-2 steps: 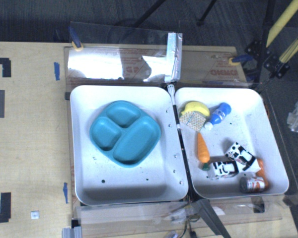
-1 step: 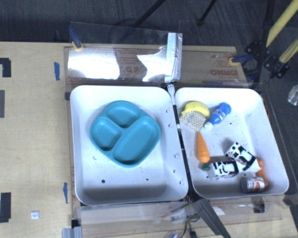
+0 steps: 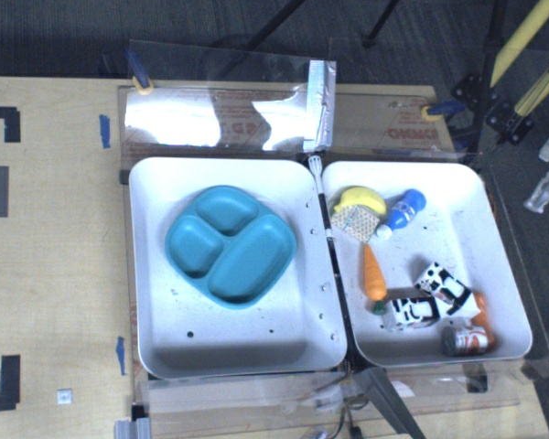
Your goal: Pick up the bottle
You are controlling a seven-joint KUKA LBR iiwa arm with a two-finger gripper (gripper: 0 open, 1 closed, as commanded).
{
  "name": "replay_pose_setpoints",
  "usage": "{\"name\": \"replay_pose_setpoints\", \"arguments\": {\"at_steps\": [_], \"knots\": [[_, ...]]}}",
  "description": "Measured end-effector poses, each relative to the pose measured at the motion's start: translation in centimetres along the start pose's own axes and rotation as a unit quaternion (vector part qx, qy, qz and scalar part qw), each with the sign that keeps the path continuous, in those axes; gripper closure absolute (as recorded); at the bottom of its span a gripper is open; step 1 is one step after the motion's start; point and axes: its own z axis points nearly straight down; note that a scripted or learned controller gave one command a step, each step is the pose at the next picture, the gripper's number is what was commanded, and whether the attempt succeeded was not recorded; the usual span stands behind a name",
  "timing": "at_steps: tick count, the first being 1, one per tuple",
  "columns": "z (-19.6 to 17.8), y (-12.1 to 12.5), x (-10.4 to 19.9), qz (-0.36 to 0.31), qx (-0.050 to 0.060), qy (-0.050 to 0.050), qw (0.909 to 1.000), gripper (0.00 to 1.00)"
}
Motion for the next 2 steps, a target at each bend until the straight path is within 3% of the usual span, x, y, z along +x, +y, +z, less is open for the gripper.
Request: {"name": "replay_pose_setpoints", "arguments": {"at_steps": [1,2], "knots": [[0.0,0.0,0.0,0.000,0.000,0.000,1.0000,0.00],[25.8,-5.1,-1.2,0.007,0.001,0.003,1.0000,0.00]]}}
